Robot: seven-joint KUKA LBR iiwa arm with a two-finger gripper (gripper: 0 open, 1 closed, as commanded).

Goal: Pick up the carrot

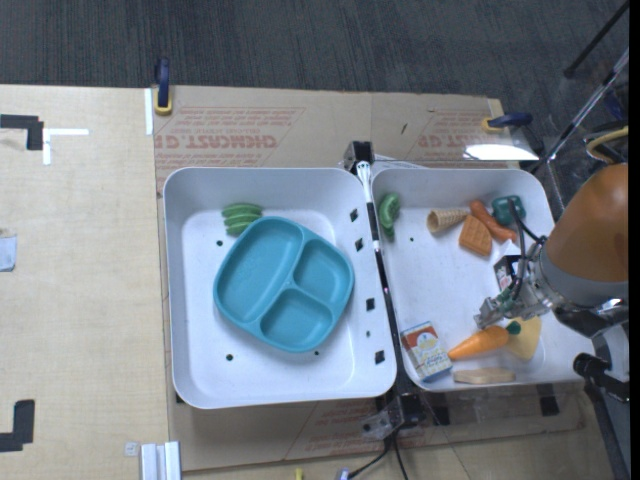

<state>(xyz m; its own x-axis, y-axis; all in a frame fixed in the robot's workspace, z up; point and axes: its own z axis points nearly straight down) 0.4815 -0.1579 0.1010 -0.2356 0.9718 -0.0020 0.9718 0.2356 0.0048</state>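
**K:** Gripper [503,308] sits low in the right bin [415,228], right over the green top of the carrot [482,343]. Can't tell from this angle if it's open, closed, or has anything.

**M:** Run the layout, left to right.

**K:** Left bin [190,298]: green leafy piece [241,217] at the back, blue three-section plate [284,284] in the middle. Right bin: green item [387,208] against the left wall, small carton [426,350] at the front left, cone [447,220] at the back, orange waffle-like block [476,236] just beside it. Carrot lies near the front, tip pointing left toward the carton, leafy end under the tool. Pale stick [484,375] just in front of it, yellow piece [524,336] touching its right end.

**M:** Step?

**K:** Looks like the descent/grasp on the carrot. It's on the bin floor, not lifted.

**M:** Next move?

**K:** Close on the thick end, lift straight up. Risk: the contact point is at the very end, near the yellow piece, so it could slip or drag that along.

**M:** Any text?

**K:** Red print on the cardboard [230,133] behind the bins, upside down; not legible enough to quote. Carton label is too small.
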